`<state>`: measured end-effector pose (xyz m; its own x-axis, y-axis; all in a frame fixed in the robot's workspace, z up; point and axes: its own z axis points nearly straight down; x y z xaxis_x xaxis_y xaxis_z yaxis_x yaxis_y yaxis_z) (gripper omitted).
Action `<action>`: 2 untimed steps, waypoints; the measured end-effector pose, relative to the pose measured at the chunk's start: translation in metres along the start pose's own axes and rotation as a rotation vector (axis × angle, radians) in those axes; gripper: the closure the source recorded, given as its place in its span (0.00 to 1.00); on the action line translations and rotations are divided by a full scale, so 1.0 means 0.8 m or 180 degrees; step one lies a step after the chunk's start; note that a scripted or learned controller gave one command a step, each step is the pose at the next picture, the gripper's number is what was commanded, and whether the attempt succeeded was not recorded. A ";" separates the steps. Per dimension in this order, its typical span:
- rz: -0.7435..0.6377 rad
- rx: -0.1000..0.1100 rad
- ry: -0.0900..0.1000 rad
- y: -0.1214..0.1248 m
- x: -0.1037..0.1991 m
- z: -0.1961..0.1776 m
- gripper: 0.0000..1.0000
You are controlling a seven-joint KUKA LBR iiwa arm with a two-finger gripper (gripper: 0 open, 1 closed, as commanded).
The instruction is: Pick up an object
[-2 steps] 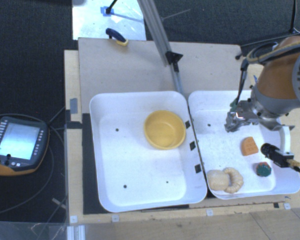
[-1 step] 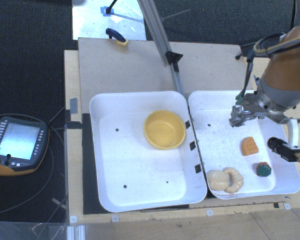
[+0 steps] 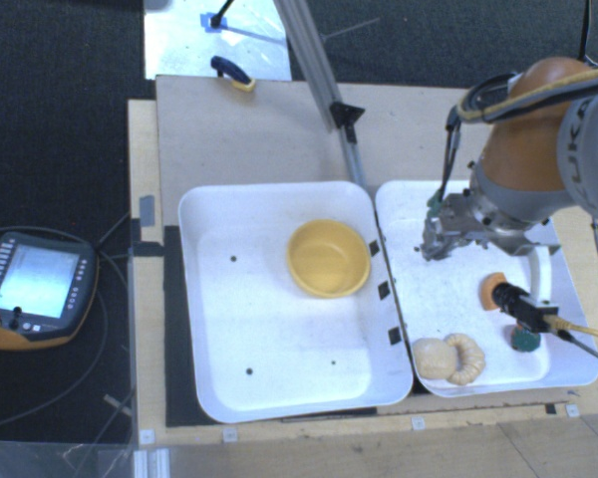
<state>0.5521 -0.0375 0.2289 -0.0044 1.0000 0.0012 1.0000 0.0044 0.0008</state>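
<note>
My gripper hangs low over the upper left part of the right bin, pointing down at bare bin floor. A yellow bowl sits upright in the left bin, close to the divider between the bins. In the right bin a pale bread roll and a curled pastry lie together at the front. An orange object and a small teal object lie to the right, partly hidden by a black fitting on the arm. Nothing shows under the gripper.
The grey arm with its orange band covers the back right of the right bin. A metal pole slants over the bench behind the bins. A teach pendant lies on the floor at the left.
</note>
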 end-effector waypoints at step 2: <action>0.0002 0.0001 0.0000 -0.001 0.121 -0.020 1.00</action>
